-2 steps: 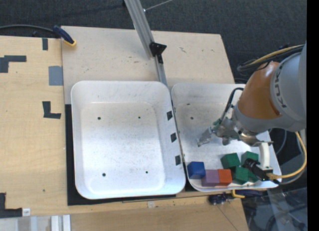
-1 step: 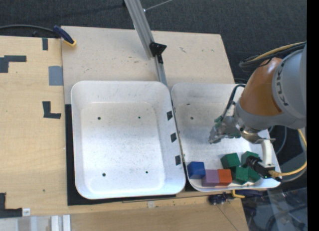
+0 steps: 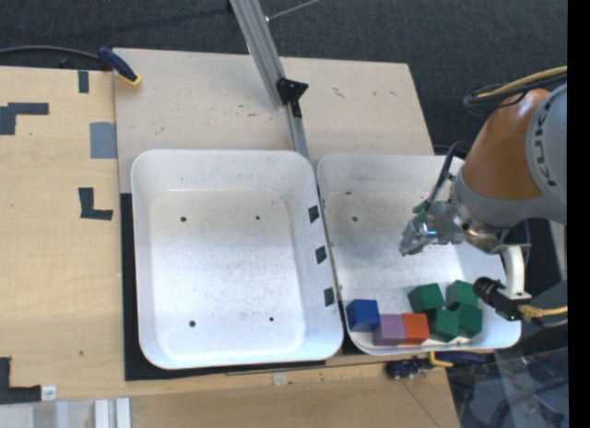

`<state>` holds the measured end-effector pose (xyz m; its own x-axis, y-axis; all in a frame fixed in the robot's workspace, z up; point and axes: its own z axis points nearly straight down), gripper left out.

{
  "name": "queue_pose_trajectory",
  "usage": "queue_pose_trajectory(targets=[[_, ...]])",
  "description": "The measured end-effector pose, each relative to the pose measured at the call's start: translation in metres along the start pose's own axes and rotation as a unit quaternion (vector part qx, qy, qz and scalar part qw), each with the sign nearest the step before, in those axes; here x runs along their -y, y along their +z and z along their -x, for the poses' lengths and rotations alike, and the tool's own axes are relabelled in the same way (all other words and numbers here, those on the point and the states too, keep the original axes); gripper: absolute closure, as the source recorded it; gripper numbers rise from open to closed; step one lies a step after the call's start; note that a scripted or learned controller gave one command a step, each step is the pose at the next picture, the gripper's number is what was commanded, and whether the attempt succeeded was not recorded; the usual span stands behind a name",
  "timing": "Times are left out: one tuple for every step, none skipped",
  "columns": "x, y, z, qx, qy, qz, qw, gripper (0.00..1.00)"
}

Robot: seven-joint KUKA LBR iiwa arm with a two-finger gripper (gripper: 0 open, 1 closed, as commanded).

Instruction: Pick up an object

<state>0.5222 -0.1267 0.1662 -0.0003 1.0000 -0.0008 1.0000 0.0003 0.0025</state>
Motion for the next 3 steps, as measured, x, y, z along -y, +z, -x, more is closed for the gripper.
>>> queue_pose_trajectory(targets=[[-0.001,-0.043,0.000,0.000,-0.001,0.001,1.0000,1.00],[-0.010,-0.042,-0.049,-0.001,-0.003,-0.002,1.0000,1.00],[-0.011,-0.052,-0.113,-0.002,-0.004,-0.001,1.0000,1.00]])
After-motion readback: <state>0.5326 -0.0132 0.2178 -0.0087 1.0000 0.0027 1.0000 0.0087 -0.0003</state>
